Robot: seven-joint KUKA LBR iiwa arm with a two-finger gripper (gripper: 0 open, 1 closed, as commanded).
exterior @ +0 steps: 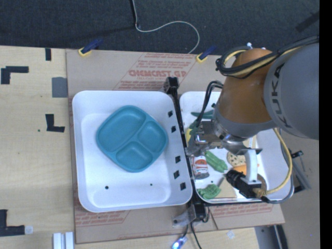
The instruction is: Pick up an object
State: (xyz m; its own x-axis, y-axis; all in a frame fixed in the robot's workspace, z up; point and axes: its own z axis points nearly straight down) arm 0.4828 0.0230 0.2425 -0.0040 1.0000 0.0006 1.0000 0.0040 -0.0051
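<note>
This is a robotics lab set up for pick tests. A grey industrial arm (295, 87) with an orange band reaches over two white bins (85, 139) that sit side by side on a cardboard sheet (150, 69). Blue-and-yellow clamps (91, 46) pin that sheet at its far edge. Left of the bins, black tape marks (13, 74) lie on the wooden bench. Beyond the cardboard, a loose white cable (166, 27) trails over dark carpet.
</note>
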